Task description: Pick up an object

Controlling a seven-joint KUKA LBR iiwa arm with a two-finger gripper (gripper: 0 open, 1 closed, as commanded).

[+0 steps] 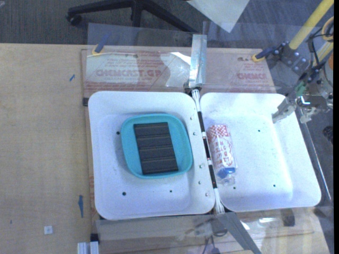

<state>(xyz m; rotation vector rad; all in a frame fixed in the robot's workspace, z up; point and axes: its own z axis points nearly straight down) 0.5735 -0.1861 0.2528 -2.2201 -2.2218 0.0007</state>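
**Pincer waits at the bin's edge, pick not yet begun**

Pincer [288, 109] hangs over the upper right rim of the right bin [275, 189], and whether its tips are apart or together I cannot tell. Nothing shows between them, so by my reading the grasp is all still to do. A plastic bottle [221, 151] with a red-and-white label lies well to the pincer's left and lower, against the bin's left wall. Farther left, a teal dish [154, 144] holding a dark ribbed block sits in the left bin [106, 194].
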